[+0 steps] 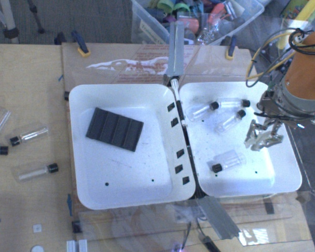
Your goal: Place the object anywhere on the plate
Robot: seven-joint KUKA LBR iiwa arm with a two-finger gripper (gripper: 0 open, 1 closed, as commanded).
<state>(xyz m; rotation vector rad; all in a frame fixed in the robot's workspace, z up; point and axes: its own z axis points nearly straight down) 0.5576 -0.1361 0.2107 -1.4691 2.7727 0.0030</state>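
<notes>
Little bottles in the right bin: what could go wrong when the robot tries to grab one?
The bottles are clear, smooth and lying on their sides, so one might roll or slip away from the gripper. Three of them lie close together near the top, so it might bump a neighbour. The dark plate sits across the divider, so a carried bottle could drop.

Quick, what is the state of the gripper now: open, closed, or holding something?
Gripper: cannot be told whether open or closed; it hangs over the right bin, and no vial is visible between its fingers.
</notes>
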